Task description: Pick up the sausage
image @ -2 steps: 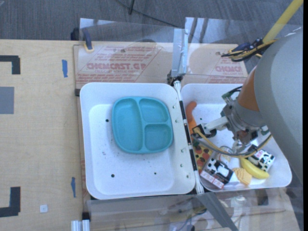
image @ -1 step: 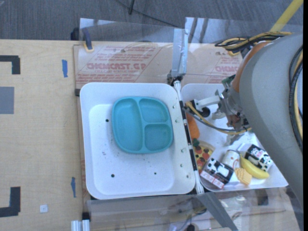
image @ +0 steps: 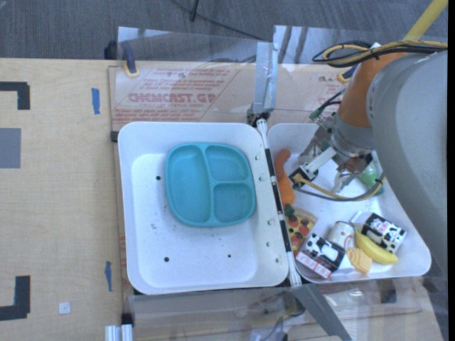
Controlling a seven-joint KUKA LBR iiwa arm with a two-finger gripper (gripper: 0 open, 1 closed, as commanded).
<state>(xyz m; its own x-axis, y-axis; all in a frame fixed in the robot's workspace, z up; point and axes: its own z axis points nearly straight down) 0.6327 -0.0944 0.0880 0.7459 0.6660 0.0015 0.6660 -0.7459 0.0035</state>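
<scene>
Your gripper (image: 333, 170) hangs in the right bin (image: 419, 251), and you can't tell how it's set. The sausage (image: 284, 178) lies along that bin's left wall, just left of it. Red lettering on the cardboard (image: 178, 94) behind the bins looks like "CHEMCAST", though it's blurred. The teal plate (image: 210, 184) sits in the left bin (image: 142, 254).
</scene>
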